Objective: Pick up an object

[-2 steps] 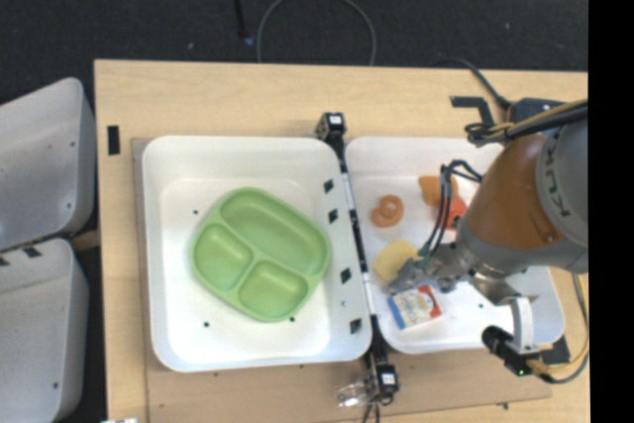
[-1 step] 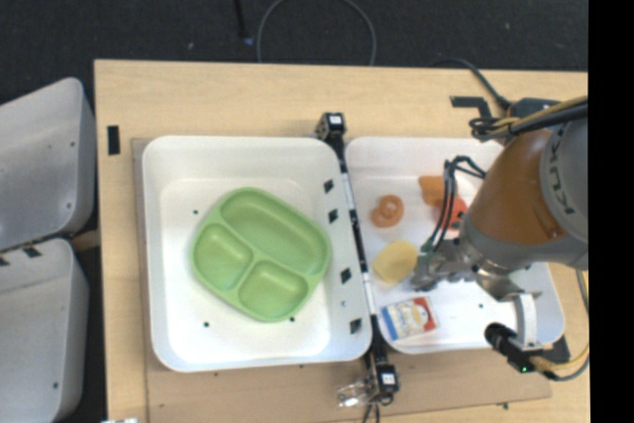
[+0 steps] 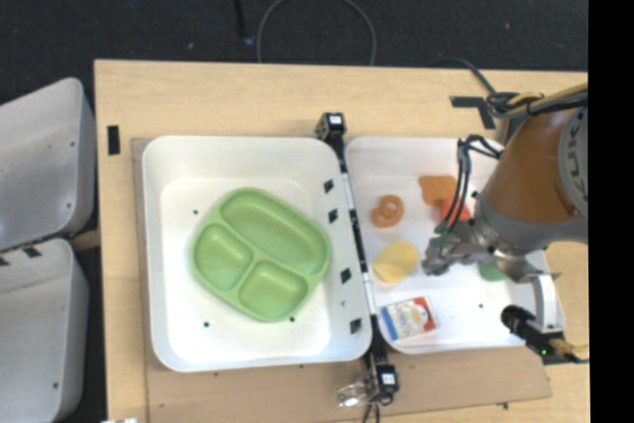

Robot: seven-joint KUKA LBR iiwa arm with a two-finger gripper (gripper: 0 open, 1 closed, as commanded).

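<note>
In the right bin (image 3: pixel 396 154) lie an orange ring (image 3: pixel 387 209), a yellow flat piece (image 3: pixel 396 263), an orange block (image 3: pixel 437 188) with a thin red piece (image 3: pixel 457 210) beside it, a white packet with red and blue print (image 3: pixel 407 317), and a green object (image 3: pixel 491 268) partly hidden under the arm. My gripper (image 3: pixel 440 256) hangs low over the bin's middle, just right of the yellow piece and below the orange block. Nothing shows between it and the objects.
The left bin (image 3: pixel 168 332) holds a green divided plate (image 3: pixel 260 254). A black divider with clips (image 3: pixel 349 233) runs between the bins. The arm's orange band (image 3: pixel 535 163) covers the right bin's far right side. Cables (image 3: pixel 485 104) lie on the bench behind it.
</note>
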